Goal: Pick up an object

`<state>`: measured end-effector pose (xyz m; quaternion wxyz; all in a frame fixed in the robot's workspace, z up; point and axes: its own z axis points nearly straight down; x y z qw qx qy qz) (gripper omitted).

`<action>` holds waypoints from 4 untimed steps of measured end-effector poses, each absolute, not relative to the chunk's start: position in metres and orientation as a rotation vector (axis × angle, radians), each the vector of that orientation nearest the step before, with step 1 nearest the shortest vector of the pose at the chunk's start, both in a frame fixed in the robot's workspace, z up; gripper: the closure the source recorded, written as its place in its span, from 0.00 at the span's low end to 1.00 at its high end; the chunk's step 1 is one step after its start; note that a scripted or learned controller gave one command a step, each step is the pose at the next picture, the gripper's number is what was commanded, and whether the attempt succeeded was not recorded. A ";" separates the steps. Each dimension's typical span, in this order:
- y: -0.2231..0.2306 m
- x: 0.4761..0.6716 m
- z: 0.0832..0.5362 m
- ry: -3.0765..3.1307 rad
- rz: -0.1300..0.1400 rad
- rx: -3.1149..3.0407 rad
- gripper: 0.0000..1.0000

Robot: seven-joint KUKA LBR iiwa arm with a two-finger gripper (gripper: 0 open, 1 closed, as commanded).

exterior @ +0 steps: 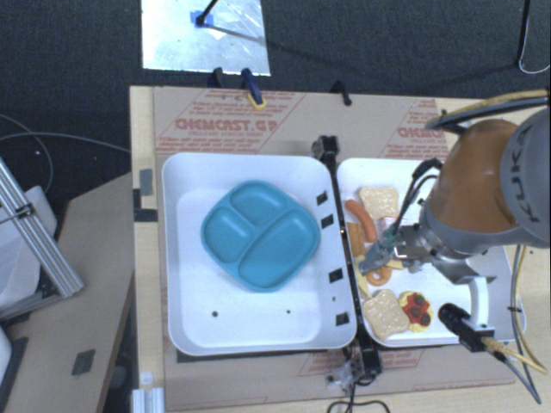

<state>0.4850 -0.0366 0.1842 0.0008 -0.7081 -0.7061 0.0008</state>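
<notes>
Right bin [495, 265]: two toast slices [380, 201], one sausage [362, 219]; jaws' state unclear

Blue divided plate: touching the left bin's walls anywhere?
Apart. The camera view shows the blue divided plate with bare white floor on every side inside the left bin.

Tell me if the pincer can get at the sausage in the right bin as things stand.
Probably yes. The pincer hangs over the right bin, close beside the sausage, which lies bare with nothing on top. The toast next to it might crowd a grasp.
</notes>
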 end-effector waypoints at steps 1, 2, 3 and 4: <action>0.089 0.486 0.184 -2.237 -0.007 -2.200 0.00; 0.157 0.487 0.084 -2.225 -0.003 -2.216 0.00; 0.144 0.543 0.086 -2.227 -0.008 -2.220 0.00; 0.067 0.644 0.193 -2.229 -0.019 -2.238 0.00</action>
